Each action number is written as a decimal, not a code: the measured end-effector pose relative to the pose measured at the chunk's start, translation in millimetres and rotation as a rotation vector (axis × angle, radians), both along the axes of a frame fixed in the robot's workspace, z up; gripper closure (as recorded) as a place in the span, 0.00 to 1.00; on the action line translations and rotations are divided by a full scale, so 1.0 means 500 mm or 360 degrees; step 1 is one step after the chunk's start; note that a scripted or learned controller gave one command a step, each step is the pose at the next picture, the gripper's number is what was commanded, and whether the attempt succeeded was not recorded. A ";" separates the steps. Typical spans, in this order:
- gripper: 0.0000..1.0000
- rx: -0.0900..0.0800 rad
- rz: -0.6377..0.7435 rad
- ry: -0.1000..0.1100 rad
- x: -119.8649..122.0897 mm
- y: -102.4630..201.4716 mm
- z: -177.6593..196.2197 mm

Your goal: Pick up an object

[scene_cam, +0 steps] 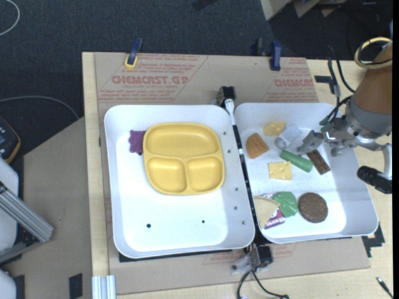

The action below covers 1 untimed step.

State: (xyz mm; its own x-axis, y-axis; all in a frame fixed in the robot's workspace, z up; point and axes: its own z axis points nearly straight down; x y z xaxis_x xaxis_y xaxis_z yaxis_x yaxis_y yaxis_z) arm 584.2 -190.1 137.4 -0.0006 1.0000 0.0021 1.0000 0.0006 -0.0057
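My gripper reaches in from the right and hangs low over the upper middle of the right bin. Just below it lie a green cylinder and a dark brown bar. I cannot see any object held by it. Around them in the same bin are an orange-brown chunk, a pale yellow piece, a yellow square slice, a round brown cookie and a green lump beside a torn wrapper.
The left bin holds a yellow three-compartment plate with a purple item at its left edge. A black divider strip runs between the bins. Clamps sit at the board's back edge.
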 end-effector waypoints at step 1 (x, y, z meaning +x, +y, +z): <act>0.00 -0.0002 0.0000 -0.0006 0.001 0.002 -0.104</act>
